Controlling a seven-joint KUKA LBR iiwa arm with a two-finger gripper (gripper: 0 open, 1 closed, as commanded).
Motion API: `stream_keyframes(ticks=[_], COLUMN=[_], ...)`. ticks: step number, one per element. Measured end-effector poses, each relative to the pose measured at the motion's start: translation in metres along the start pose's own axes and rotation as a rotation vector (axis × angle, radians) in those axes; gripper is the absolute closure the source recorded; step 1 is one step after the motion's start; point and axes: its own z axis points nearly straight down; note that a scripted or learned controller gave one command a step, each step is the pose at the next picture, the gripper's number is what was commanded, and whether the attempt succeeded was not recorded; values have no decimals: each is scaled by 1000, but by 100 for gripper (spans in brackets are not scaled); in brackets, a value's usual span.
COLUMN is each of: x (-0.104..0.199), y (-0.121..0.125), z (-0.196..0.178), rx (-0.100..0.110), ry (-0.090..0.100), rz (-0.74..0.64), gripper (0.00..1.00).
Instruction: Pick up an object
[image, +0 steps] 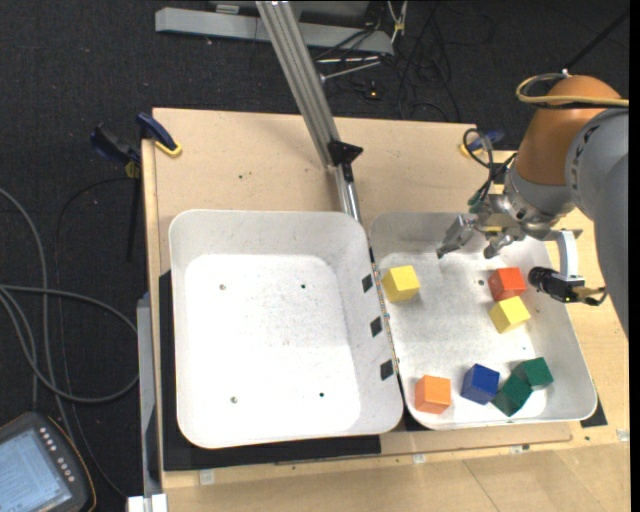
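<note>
Near edge: a grey handheld screen (30, 465) lies on the dark floor beside the wooden bench (250, 160).
Right bin, front: in the shallow white plastic right bin (430, 240) sit an orange cube (433, 393), a blue cube (481, 383) and two dark green cubes (522, 385), close together.
Right bin, middle: one yellow cube (401, 282) lies near the divide; another yellow cube (510, 314) touches a red-orange cube (506, 282).
Left bin: the shallow white plastic left bin (270, 320) sits alongside.
Gripper: the two-finger gripper (480, 232) hangs above the right bin's far end, fingers spread, gripping nothing.
Advice: the lone yellow cube near the divide looks easiest; centre over it and descend straight.
Beyond: clamps (130, 140), cables and a metal pole (305, 85).
</note>
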Motion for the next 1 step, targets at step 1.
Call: stream_keyframes(ticks=[1], x=[-1], y=[2], z=[-15], rx=[-9], ry=[-3], rz=[-1], gripper=[100])
